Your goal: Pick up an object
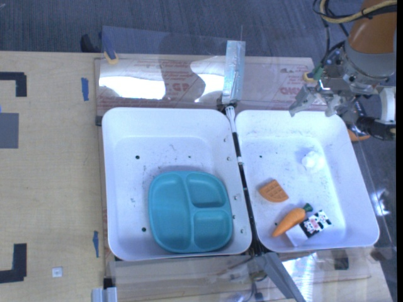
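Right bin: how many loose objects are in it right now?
4. White lump upper middle; orange wedge centre-left; toy carrot near the front; black-and-white block touching the carrot's leafy end. None appears hidden.

Robotics lab, taped bench (pixel 44 168), 2 white bins (pixel 119 168), grey carpet (pixel 189 5)

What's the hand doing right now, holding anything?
Hand: above the far edge of the right bin, nothing seen in it; open or closed cannot be told.

two bins (pixel 119 168), one plate (pixel 189 211), perhaps four small objects (pixel 290 220).
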`<state>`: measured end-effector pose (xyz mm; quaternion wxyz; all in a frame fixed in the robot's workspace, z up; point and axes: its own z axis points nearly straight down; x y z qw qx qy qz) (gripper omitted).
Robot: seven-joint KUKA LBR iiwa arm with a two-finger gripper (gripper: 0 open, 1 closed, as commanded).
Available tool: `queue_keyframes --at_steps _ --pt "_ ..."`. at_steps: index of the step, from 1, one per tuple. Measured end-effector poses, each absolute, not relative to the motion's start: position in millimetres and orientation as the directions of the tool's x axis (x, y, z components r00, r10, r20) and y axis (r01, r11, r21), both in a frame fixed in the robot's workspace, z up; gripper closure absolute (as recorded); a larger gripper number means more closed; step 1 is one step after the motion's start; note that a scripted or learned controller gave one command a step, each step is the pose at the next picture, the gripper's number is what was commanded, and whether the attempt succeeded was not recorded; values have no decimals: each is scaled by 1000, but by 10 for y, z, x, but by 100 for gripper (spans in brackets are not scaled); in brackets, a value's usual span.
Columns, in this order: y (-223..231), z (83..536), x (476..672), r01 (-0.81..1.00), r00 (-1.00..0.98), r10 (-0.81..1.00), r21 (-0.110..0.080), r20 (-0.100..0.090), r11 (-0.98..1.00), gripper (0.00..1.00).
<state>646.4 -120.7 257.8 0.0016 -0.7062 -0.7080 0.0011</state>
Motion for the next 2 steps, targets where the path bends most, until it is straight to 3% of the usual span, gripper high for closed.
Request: queue_keyframes --at_steps 1,2 --pt "-685 1806 5048 994 -112 994 -9 3 112 0" --pt "-968 869 4831 975 -223 975 5 0 223 0"
